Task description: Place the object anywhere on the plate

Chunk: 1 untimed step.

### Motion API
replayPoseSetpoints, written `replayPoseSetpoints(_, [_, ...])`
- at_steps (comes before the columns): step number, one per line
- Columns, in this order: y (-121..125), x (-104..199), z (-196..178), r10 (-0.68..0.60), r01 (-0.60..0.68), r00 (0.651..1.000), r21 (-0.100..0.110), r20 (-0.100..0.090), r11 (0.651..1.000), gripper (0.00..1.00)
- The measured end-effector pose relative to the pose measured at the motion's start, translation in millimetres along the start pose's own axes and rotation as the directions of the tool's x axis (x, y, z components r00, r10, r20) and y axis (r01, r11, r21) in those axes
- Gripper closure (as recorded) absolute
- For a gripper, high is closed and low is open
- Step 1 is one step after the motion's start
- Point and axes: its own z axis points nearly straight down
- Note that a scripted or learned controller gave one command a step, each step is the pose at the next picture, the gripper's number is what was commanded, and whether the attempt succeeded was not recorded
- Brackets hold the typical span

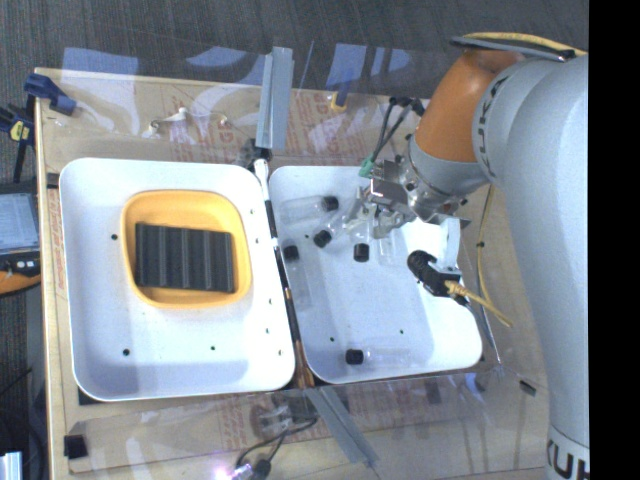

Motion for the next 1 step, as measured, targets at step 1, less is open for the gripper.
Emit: replayPoseSetpoints(1, [31.2, 33.5, -18.7, -0.164, 0.164, 0.986, -0.005, 0.003, 0.986, 1.00])
